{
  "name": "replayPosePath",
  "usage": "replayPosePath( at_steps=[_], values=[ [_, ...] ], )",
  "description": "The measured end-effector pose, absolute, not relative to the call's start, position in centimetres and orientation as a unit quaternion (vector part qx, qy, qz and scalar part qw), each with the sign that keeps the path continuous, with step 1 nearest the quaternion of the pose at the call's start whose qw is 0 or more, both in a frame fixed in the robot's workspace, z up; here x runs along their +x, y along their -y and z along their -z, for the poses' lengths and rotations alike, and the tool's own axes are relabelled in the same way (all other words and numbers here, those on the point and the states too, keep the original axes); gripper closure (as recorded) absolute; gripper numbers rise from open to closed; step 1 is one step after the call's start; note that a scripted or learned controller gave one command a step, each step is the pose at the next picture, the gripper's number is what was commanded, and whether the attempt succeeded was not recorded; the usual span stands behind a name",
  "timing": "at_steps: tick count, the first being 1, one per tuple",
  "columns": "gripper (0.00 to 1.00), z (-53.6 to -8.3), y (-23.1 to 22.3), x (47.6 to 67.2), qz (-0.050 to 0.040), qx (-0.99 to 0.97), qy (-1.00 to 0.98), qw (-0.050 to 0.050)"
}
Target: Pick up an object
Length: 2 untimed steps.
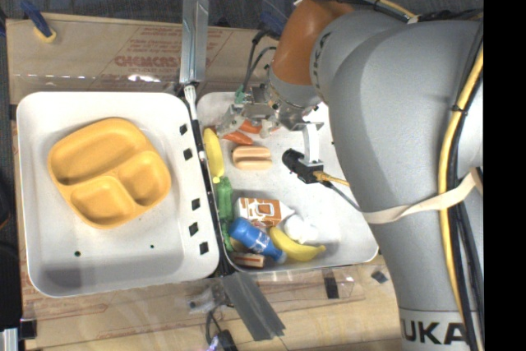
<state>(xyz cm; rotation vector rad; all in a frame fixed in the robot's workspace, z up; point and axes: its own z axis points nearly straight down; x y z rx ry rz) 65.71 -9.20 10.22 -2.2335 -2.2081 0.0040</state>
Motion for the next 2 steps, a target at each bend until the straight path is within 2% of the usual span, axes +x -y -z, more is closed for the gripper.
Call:
replayPosePath(
  at_steps=[1, 2],
  values=[
    [0.00, -9.2, 10.0, 65.7, -0.0015, -0.723, 0.690, 0.001],
    [1.00, -10.2, 9.9, 65.7, -0.0030, -0.721, 0.693, 0.002]
  ],
)
